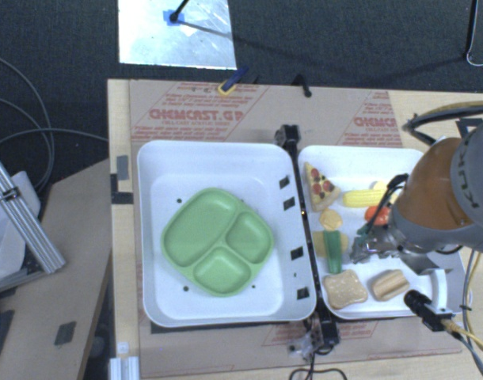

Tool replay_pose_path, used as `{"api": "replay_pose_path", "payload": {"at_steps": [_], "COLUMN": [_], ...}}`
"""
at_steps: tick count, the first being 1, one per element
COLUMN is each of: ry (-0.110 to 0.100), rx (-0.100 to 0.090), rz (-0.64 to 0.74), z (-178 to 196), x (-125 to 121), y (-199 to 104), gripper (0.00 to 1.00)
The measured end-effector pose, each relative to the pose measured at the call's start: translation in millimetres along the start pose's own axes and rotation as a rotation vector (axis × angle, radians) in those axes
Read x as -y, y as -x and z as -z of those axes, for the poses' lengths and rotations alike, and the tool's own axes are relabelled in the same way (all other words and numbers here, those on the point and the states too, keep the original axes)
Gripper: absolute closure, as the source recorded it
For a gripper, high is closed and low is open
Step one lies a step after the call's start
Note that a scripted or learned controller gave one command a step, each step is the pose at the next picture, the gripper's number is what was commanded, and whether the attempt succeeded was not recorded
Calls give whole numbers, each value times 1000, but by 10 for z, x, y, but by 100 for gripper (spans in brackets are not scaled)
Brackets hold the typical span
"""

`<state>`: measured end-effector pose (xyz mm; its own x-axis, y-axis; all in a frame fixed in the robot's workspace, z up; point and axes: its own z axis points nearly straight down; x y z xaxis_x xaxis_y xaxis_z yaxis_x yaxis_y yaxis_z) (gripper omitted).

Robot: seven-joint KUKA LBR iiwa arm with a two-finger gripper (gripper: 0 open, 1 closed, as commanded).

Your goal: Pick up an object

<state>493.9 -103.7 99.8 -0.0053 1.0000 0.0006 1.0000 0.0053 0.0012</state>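
You are looking at a green tray [218, 241] lying mid left bin [158, 182], with bare floor around it. In the right bin [360, 157], pizza [321, 187], corn [363, 198], a green stick [333, 247], toast [345, 289] and a bun [389, 284] are crowding the gripper [367, 245], which is hovering among them; whether it is gripping, you cannot tell.

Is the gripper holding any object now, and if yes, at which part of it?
It cannot be told. The gripper is low in the right bin, beside the green piece, but no object shows in its grasp.
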Motion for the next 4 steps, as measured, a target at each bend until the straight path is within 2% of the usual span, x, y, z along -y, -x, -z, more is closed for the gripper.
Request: {"api": "replay_pose_path", "payload": {"at_steps": [1,2,3,4], "ry": [-1,5,2,7], "rx": [0,1,2,-1], "rz": [-5,2,0,5], "z": [-159,255,64,892], "x": [76,-239,-583,-495], "y": [105,-123,7,-608], "gripper": [100,100,100,100]}}
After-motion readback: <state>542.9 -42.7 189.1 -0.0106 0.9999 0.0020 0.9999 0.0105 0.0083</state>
